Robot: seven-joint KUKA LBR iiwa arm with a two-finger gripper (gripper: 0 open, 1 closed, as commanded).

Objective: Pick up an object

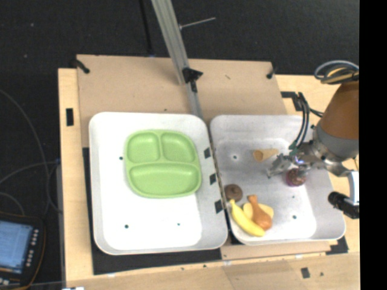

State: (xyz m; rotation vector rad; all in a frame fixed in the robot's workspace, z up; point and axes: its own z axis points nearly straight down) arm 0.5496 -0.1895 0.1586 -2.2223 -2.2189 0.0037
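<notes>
We are seeing the gripper [289,164] hovering low in the right bin [242,132], purple ball [295,177] just below the jaws; jaw state unclear, nothing lifted yet.

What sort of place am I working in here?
Probably a robot test bench in a lab: two white bins on a board, toy food like a banana, and a green divided plate.

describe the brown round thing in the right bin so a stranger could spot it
Look in the right bin, along its left wall. The doughnut lies there, just above the banana. It alone is small, round and dark brown; its neighbours are long and yellow or orange.
</notes>
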